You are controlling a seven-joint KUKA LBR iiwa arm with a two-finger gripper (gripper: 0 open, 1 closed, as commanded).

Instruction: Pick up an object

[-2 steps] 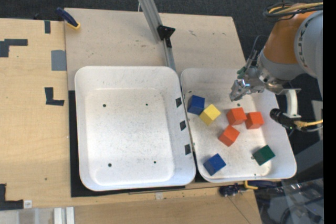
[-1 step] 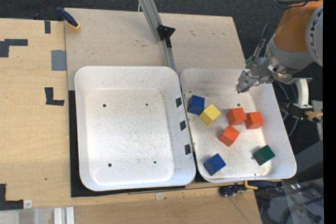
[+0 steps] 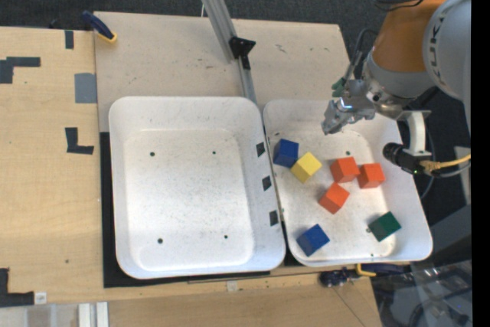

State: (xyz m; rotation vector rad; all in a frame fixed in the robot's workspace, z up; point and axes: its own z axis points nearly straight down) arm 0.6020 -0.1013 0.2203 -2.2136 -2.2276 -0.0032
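Camera view, desk: a light wooden desk (image 3: 46,165) with two white bins side by side on it.
Camera view, left bin: the left bin (image 3: 122,119) is a big white tray with a few small dark dots on its floor.
Camera view, right bin: the right bin (image 3: 413,237) holds all the blocks.
Camera view, blocks: a blue block (image 3: 285,152) touches a yellow block (image 3: 306,166) near the middle wall. Three orange blocks sit close together: one (image 3: 344,168), one (image 3: 370,175) just beside it, and one (image 3: 334,197) a bit lower. A green block (image 3: 384,226) is near the right rim. A second blue block (image 3: 312,239) is near the front rim.
Camera view, arm: the grey and orange arm (image 3: 413,34) comes in from the right and points down into the right bin.
Camera view, gripper: the gripper (image 3: 337,119) hangs over the back part of the right bin, above bare white floor. It is near the blue and yellow blocks but not on them.
Camera view, jaws: I cannot tell if they are spread or pressed together. No block can be seen between them.
Task so far: I think nothing is picked up yet. All seven blocks lie on the bin floor.
What is left: the arm has to get over one block, go down, grab it, and lift it up.
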